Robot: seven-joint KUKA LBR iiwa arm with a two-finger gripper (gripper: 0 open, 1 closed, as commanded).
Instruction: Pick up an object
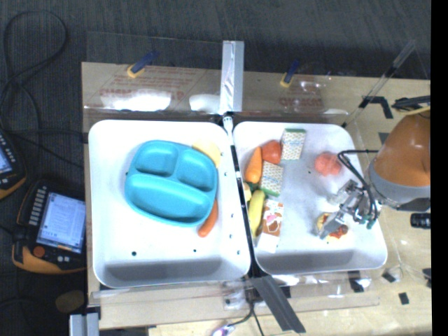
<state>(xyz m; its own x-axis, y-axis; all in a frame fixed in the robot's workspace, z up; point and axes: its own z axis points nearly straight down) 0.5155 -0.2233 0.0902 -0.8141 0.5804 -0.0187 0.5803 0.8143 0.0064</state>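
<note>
My gripper (pixel 337 216) is low in the right bin (pixel 315 260), near its front right corner. It hangs right over a small yellow and red toy (pixel 327 224), which it partly hides. A pink-red round toy (pixel 327 163) lies behind the gripper, apart from it. Along the bin's left wall lie an orange carrot (pixel 253 164), a red piece (pixel 271 152), a patterned packet (pixel 272 179), a yellow banana (pixel 256 209) and a small carton (pixel 272 220). A green-topped box (pixel 293 144) sits at the back.
The left bin (pixel 112 257) holds a blue divided plate (pixel 171 181), an orange stick (pixel 208 220) at the plate's front right and a yellow piece (pixel 207 151) behind it. The arm's grey and orange wrist (pixel 406 163) overhangs the right bin's right rim.
</note>
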